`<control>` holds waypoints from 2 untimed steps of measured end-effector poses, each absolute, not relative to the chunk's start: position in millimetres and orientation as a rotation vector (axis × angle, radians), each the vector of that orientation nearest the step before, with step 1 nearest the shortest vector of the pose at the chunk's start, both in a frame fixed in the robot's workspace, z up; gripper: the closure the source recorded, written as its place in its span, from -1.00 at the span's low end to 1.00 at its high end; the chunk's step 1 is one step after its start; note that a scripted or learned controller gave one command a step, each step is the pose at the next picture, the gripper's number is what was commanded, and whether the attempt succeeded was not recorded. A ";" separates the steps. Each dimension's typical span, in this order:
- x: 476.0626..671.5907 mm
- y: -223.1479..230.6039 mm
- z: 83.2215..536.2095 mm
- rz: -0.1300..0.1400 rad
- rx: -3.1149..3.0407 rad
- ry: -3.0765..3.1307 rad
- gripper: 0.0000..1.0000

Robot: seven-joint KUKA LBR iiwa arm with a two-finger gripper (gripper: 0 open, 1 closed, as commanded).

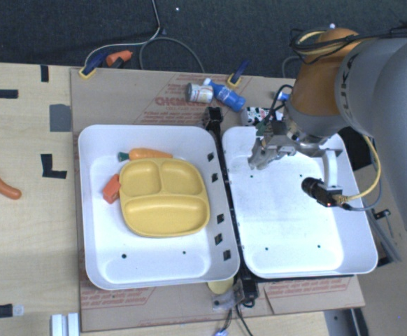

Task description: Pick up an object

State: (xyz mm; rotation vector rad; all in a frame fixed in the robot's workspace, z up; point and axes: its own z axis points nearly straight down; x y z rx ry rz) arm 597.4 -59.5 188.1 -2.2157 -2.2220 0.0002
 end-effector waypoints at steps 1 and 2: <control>586.3 6.2 183.9 0.001 -2.214 -2.227 1.00; 578.8 -20.2 184.0 0.003 -2.222 -2.220 1.00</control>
